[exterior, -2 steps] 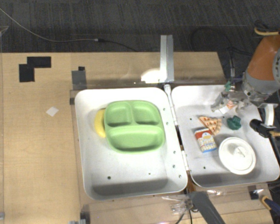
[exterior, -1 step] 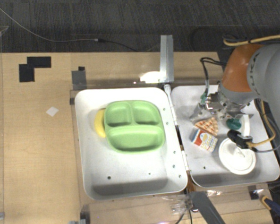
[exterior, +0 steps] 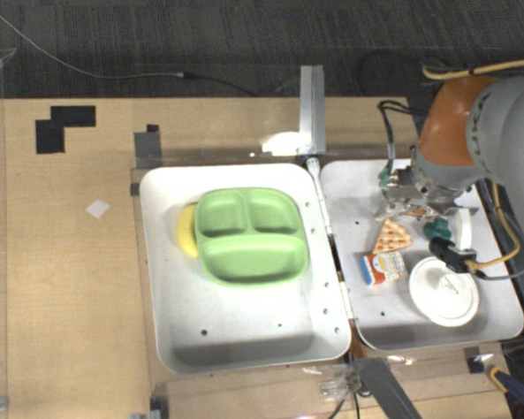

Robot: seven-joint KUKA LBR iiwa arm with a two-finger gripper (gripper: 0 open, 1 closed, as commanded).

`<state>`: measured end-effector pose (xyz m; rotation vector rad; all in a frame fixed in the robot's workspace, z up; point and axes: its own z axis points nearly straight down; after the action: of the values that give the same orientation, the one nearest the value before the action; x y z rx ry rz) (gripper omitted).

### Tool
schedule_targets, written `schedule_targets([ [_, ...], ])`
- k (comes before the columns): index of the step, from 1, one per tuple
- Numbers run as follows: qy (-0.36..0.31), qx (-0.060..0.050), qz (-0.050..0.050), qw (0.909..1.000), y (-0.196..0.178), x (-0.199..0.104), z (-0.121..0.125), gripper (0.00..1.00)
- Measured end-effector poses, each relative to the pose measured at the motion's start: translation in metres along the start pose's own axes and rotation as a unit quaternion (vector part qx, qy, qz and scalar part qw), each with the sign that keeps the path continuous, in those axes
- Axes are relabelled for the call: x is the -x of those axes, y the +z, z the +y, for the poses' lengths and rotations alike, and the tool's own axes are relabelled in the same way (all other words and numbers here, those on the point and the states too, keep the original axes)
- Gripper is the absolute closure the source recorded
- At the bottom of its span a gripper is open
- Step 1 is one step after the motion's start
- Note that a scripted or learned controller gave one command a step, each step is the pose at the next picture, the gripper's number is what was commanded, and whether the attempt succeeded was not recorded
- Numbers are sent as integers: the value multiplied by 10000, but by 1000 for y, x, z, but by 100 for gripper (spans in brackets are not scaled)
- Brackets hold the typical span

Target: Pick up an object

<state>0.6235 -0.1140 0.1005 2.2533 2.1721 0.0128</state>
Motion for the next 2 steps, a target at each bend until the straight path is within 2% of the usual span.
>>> schedule_targets([
  [1,0,-1,-1,10000,0,0,0,0],
  [2,412,-33,10,9991,13,-26,-10,0],
])
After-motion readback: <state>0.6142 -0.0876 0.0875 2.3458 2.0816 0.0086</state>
